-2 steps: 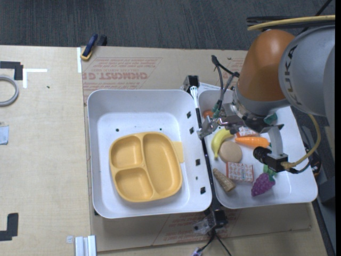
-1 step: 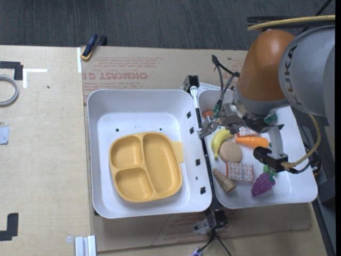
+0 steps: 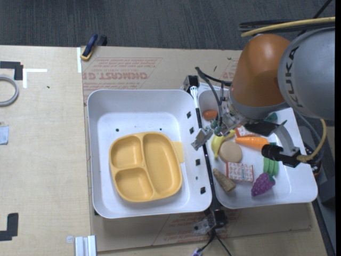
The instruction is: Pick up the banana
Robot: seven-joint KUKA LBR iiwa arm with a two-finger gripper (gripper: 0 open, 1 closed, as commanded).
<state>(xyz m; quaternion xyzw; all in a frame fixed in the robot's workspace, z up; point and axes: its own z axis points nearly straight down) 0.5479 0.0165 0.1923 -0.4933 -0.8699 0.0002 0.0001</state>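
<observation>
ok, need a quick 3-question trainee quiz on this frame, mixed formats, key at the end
1. True or false: the banana lies in the yellow divided plate.
2. Multiple choice: which item sits nearest the right bin's front edge? A) purple grapes B) carrot C) banana
3. Fill in: the yellow divided plate has ___ compartments.

Key
1. False. The banana is in the right bin, near its left wall, beside a beige round item; the plate sits in the left bin.
2. A. The grapes lie closest to the front edge; carrot and banana are further back.
3. Three.
</observation>
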